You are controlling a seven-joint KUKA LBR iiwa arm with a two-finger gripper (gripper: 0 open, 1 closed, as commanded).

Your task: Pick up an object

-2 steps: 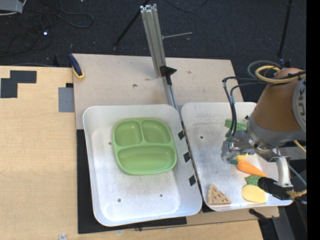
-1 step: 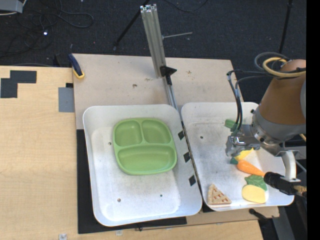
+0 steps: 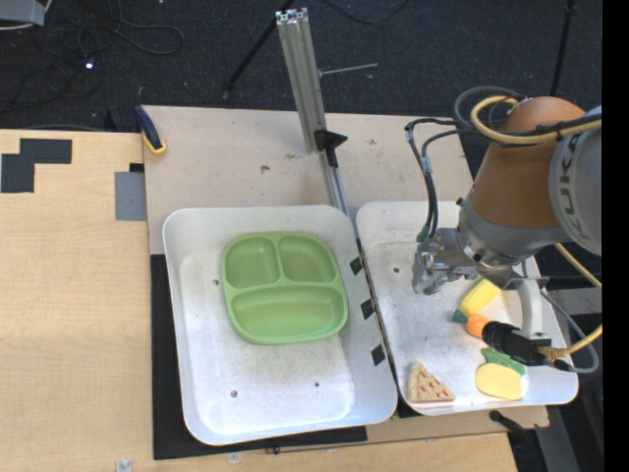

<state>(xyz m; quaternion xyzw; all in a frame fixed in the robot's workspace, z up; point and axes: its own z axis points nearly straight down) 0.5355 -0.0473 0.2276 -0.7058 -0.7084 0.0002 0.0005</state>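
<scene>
The arm [image 3: 536, 180] enters from the right and hangs over the right bin [image 3: 393, 254]; the gripper [image 3: 428, 281] points down at bare bin floor near the bin's middle; whether the gripper is spread or pressed together cannot be told from this view; nothing is seen between its tips.

Objects, placed relative to the gripper:
- yellow block [image 3: 483, 296]: just to its right, slightly nearer the camera, partly under the wrist; apart from the tips.
- orange piece [image 3: 476, 325]: to its right and nearer, touching the block's lower edge, beside a black cable fitting [image 3: 506, 340].
- yellow-and-green toy [image 3: 500, 377]: further right and well nearer, close to the bin's front right corner.
- waffle slice [image 3: 428, 385]: directly nearer the camera, at the bin's front edge, well apart from the tips.
- green tray [image 3: 285, 288]: well to its left, lying flat in the left bin [image 3: 197, 362]; three compartments.

Behind the gripper and to its left an aluminium post [image 3: 307, 87] rises from the bench; black cables [image 3: 428, 180] loop from the wrist down beside the gripper.
</scene>
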